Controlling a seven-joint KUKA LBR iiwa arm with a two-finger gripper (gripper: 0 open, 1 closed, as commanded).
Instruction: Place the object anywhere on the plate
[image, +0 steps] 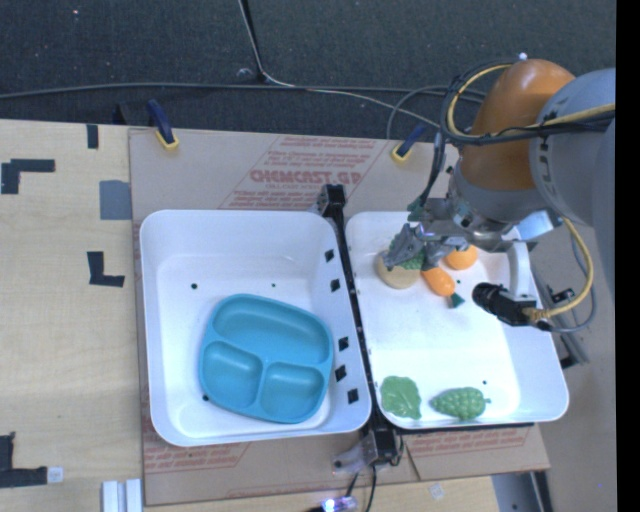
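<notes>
Bench (60, 300), cardboard sheet (290, 170) on it, 2 white bins (170, 260) atop

You have open floor mid right bin (545, 395); the two green pieces (401, 397) (459, 403) crowd its near edge, and the divider clips (345, 330) line the way to the plate (266, 358).

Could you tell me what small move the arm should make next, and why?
Probably a short descent onto the tan round piece. The pincer hangs right over it at the back of the right bin, with the orange pieces crowding beside it, and nothing is visibly held. The blue plate waits in the left bin.
</notes>
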